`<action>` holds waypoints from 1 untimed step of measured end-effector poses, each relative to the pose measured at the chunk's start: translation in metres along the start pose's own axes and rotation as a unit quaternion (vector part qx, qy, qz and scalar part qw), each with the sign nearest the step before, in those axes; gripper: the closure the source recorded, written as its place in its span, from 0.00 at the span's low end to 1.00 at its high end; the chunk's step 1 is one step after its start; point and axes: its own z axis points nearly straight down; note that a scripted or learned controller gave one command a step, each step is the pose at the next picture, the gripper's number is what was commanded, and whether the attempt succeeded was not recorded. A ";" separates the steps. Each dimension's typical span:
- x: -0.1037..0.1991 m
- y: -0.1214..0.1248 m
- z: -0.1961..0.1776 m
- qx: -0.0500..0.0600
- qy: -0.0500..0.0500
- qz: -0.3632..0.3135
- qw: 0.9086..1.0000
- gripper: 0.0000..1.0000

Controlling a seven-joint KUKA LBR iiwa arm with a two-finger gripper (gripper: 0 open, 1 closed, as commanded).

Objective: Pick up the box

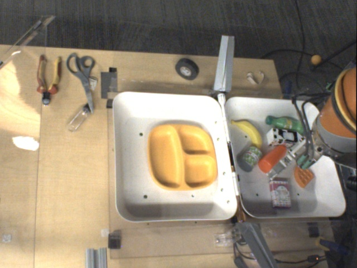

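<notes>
end effector low in the right bin, box at six o'clock of it

reaching in from three o'clock: grey arm with orange band (341,111), end effector (294,156) down among the clutter of the right bin (329,205). cannot tell whether open or closed; nothing seen clamped.

lying flat toward the bin's six o'clock edge: small box (280,193), pink-and-white print, apart from the end effector.

close by: orange bottle (272,158) just at nine o'clock of the end effector, grey can (249,157) beyond it, banana (248,132) at ten o'clock, green bottle (284,122) at twelve, orange scrap-like toy (304,177) at five.

in the left bin (128,149): yellow divided tray (182,155).

on the desk (56,194) at ten o'clock: scissors (83,74), pliers (47,77), tape roll (187,68).
</notes>
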 end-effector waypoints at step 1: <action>-0.001 -0.006 0.115 0.001 0.001 0.049 0.999 0.00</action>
